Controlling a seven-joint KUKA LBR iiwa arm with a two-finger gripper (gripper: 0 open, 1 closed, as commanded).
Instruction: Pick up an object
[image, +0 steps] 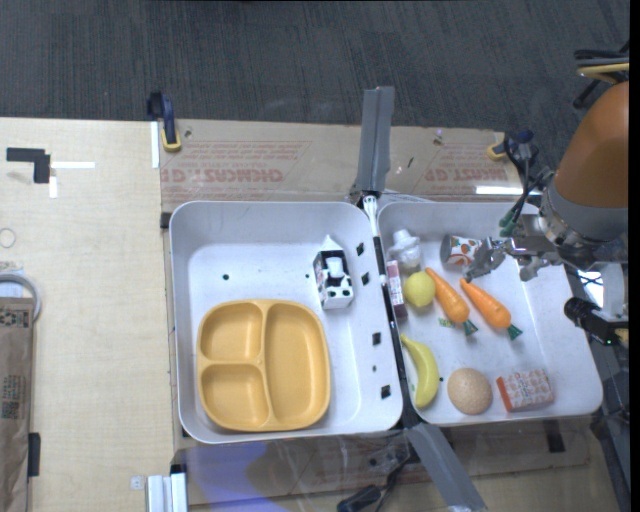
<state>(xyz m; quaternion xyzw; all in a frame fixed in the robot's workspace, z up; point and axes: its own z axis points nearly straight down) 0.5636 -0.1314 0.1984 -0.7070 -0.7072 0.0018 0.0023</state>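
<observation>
Carrots (470, 303) number two beside one banana (424, 371) and one lemon (420, 289).

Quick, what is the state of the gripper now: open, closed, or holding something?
Gripper: over the right bin, near the carrots; state cannot be told, and nothing is visibly held.

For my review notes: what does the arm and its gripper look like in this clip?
The arm enters from the right as a rounded body, orange on top with a grey section below it. Lower down the wrist turns into pale metallic hardware ending in the gripper, small and silver-grey. Thin dark and green cables run along the wrist. Any markings are too small to read.
</observation>
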